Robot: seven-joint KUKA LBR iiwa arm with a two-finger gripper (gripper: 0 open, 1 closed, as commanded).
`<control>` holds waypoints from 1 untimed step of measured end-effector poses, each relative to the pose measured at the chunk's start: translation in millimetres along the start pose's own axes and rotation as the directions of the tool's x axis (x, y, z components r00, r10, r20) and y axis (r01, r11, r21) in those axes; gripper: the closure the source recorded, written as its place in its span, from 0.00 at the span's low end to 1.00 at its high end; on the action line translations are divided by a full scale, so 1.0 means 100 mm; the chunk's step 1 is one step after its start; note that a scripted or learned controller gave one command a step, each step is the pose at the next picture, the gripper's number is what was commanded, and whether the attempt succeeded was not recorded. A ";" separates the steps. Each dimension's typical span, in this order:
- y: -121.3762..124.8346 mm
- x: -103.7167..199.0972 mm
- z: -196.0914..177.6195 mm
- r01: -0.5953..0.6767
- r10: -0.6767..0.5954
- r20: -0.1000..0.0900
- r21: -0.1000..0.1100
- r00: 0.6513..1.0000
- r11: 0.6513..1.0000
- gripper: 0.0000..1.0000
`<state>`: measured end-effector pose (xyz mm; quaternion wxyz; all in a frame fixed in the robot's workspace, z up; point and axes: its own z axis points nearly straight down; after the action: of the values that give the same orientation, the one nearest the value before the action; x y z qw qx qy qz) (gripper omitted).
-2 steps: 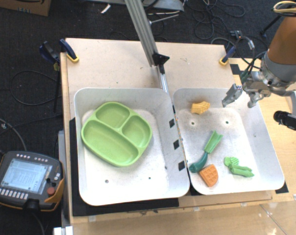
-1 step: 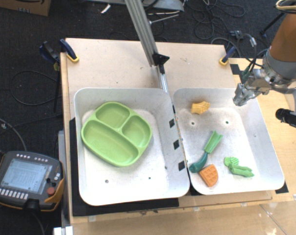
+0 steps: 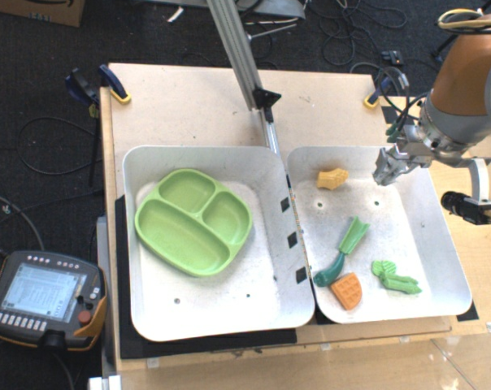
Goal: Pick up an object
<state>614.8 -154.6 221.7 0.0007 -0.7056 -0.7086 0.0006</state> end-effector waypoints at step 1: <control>0.12 0.35 0.28 0.002 -0.002 -0.001 0.001 1.000 1.000 1.00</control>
<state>626.1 -119.2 194.0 0.0014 -0.7050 -0.7093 0.0005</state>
